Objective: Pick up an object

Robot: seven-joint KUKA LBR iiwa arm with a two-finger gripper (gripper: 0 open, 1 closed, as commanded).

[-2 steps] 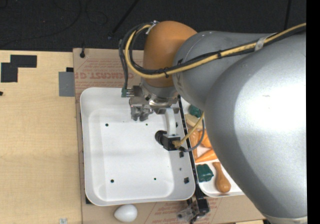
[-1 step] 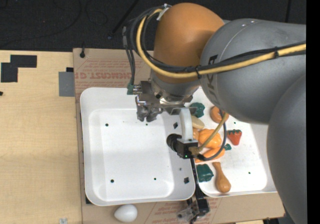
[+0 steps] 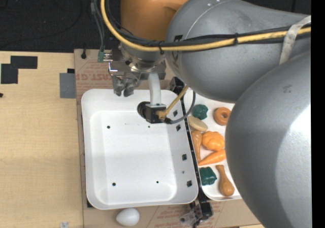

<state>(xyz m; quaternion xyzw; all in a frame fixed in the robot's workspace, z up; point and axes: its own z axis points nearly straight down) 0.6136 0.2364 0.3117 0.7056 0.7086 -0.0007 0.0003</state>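
My gripper (image 3: 124, 89) hangs over the far rim of the left white bin (image 3: 96, 171), near its back left corner. Its two dark fingers stand a little apart, open, with nothing between them. The pickable objects lie in the right bin (image 3: 216, 196), partly hidden under the arm: a green piece (image 3: 199, 111), a brown donut (image 3: 222, 116), a cream piece (image 3: 198, 124), an orange lumpy piece (image 3: 213, 140), a carrot (image 3: 211, 158), a dark green piece (image 3: 207, 175) and a brown drumstick shape (image 3: 224, 181). None of them is near the gripper.
A white egg (image 3: 127, 217) lies on the bench in front of the left bin. The big grey arm covers most of the right bin. Bare wooden bench (image 3: 35, 145) stretches to the left.
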